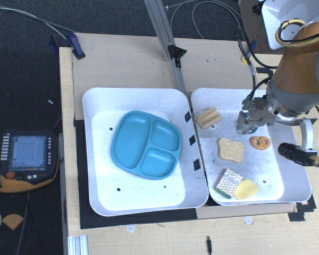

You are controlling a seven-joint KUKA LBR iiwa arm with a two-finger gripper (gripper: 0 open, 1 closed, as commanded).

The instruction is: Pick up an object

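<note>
From the pretzel (260, 142), the yellow lemon-like piece (246, 189) and patterned block (229, 181) lie nearer, the toast slice (231, 150) beside it, the roll (208, 118) farther. All 4 look light, stiff toys. Gripper (248, 125) hovers just beside the pretzel; jaws' spread I cannot tell.

My workspace from above: pale wooden counter (127, 57) on dark carpeted floor (21, 68).
I see a teach pendant (25, 155) lying left, cables (202, 9) trailing behind.

No legible text, label or number anywhere; pendant screen (28, 152) at left too blurred to read.
</note>
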